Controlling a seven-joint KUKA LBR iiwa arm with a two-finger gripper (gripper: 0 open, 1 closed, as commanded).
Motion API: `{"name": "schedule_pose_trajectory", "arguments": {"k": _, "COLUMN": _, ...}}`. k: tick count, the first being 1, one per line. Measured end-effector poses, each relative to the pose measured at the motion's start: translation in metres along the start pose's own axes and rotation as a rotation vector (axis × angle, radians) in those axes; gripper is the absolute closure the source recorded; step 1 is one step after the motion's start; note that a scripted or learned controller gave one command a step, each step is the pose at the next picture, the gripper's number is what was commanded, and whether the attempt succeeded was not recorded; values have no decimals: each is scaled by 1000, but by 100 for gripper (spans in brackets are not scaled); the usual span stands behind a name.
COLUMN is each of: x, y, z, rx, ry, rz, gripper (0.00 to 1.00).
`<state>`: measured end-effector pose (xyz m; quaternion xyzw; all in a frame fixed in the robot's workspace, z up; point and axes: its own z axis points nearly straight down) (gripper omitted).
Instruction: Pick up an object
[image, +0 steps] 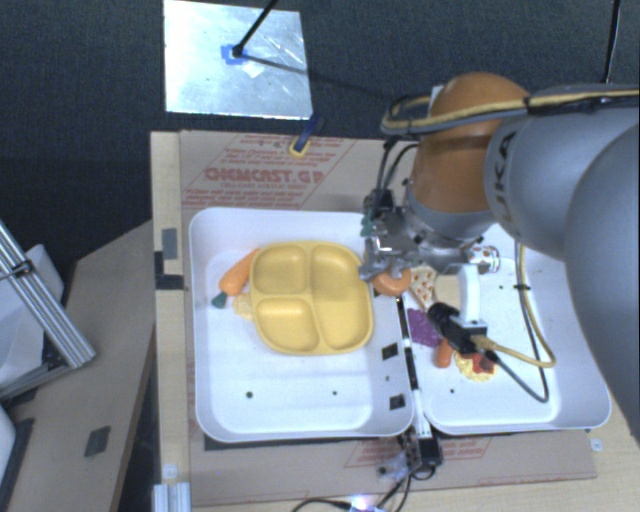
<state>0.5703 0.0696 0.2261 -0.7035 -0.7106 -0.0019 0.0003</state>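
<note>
The grey arm is coming in from the right and taking up most of the upper right corner, bending downward at the orange band above the wrist. The gripper is pointing down and sitting low, just under the metal wrist hardware, partly hiding behind its own cables.

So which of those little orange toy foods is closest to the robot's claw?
The orange piece at the seam between the two bins, right beside the gripper. The carrot lies far off, left of the yellow plate.
</note>
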Motion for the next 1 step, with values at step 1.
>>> {"name": "schedule_pose_trajectory", "arguments": {"k": 1, "x": 8, "y": -13, "z": 5, "rx": 3, "ry": -3, "rz": 4, "gripper": 100}}
